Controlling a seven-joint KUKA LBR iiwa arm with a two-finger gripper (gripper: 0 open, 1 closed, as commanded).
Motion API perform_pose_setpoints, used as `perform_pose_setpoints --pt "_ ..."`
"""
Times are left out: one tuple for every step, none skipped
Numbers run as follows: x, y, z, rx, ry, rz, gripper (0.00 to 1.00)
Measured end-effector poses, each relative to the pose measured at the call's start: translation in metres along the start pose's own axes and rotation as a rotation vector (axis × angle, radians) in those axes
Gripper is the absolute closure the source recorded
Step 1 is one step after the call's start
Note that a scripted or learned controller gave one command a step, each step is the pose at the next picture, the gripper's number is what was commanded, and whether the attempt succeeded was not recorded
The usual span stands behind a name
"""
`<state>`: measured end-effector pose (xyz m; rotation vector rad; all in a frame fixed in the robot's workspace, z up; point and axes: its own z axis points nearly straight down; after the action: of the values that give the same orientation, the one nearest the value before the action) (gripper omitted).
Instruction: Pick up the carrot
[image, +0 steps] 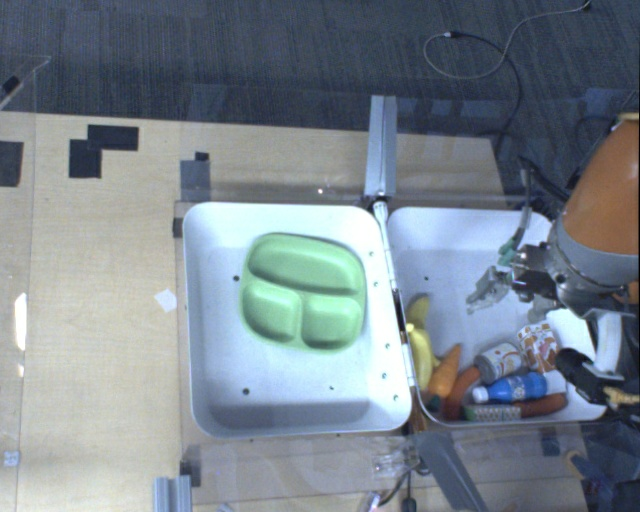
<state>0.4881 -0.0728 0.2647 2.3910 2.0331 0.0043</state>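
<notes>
The carrot (445, 368) is a short orange cone lying near the front left corner of the right bin (450, 245), next to a yellow banana (421, 346). My gripper (487, 291) hangs over the middle of that bin, up and to the right of the carrot and apart from it. Its fingers stand open with nothing between them. The orange band of the arm (605, 195) fills the right side of the view.
A grey can (497, 360), a blue bottle (515, 388), a printed packet (540, 345) and reddish pieces (465, 385) crowd the front of the right bin beside the carrot. A green divided plate (303, 290) lies in the left bin (215, 300).
</notes>
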Motion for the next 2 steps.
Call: perform_pose_setpoints --pt "0.004 0.032 -0.058 -0.001 0.000 0.124 0.00" --pt "0.012 -0.003 0.081 0.003 0.000 0.157 0.00"
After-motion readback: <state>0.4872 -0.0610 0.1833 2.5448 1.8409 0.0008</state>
